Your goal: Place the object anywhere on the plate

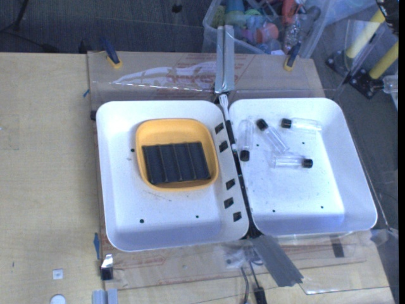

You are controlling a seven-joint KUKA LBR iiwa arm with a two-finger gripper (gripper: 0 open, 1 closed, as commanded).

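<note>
Wooden bench takes up most of my feed, with dark floor beyond its far edge. I take the yellow plate as my landmark. It sits inside the left white bin, a little toward the far side of that bin's floor.

A black ribbed block lies flat on the plate, covering most of its middle and near part, with its long side running left to right. It is fully within the plate's rim.

Right of the plate, past the seam where the two bins meet, is the right white bin. Four clear vials with black caps lie in it. The nearest vial lies just beyond the seam, pointing toward me. A slanted vial is a bit further right of the plate, and a third vial lies further right still, toward the bin's far edge. The fourth vial lies crosswise, level with the plate's middle.

Beyond the plate, a metal post stands at the seam, and further back to the right is a clear tub of colourful items. A blue clamp sits beyond the plate to its left.

Whether the claw is released or clenched I cannot tell.
</note>
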